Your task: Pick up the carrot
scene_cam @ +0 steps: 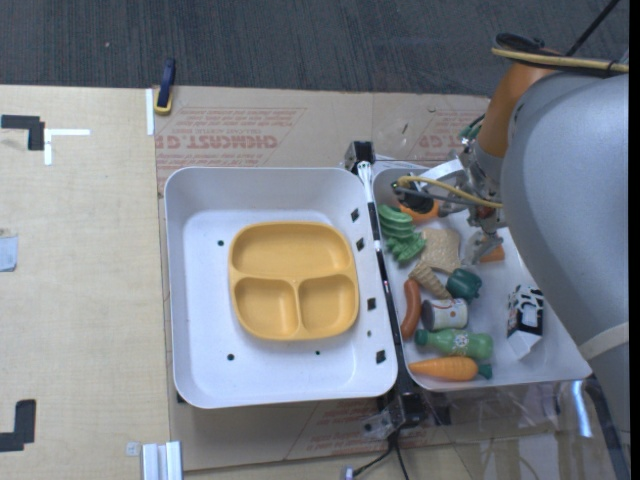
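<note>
A: The pincer (487, 236) is hanging over the right bin's (545, 366) far end; I cannot tell how it is set.

B: The carrot (444, 369) is lying well apart, at the near edge, touching a green bottle (457, 343). It is risking grabbing that instead.

A: The cardboard's (230, 133) mirrored red print is staying unreadable.

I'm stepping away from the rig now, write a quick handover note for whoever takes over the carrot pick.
Gripper: low over the far part of the right bin, among the toy food; whether it is open or shut can't be told, and nothing is seen held.
Carrot: lying at the near edge of the right bin, beside the green bottle, well apart from the gripper.
Left bin: holds the yellow divided plate.
Done: nothing yet.
Left: move to the carrot, grasp it, lift it.
</note>
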`<state>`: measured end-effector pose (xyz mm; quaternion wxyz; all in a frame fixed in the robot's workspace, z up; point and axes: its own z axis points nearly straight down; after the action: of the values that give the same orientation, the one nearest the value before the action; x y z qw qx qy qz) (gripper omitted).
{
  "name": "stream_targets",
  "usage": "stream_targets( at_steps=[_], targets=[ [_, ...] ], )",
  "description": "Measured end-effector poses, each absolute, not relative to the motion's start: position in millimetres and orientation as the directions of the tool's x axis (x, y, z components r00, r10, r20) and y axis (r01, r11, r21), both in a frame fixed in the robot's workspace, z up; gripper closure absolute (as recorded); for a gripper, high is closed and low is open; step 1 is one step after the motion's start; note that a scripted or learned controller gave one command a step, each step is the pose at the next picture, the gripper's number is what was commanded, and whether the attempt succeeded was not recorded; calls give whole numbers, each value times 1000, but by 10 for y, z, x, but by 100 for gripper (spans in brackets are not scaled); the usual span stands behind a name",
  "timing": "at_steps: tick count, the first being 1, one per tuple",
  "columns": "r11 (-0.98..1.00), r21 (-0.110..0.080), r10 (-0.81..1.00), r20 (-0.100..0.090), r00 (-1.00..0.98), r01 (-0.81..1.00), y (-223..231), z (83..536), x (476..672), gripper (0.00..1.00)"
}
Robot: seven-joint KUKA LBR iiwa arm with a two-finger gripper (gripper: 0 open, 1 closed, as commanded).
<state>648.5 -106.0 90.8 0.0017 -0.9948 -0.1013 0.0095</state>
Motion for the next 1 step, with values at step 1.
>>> stream_targets(
  at_steps=[1],
  targets=[
    [-975, -2, 222, -3, 975, 222, -999, 1488, 6506, 0]
  ],
)
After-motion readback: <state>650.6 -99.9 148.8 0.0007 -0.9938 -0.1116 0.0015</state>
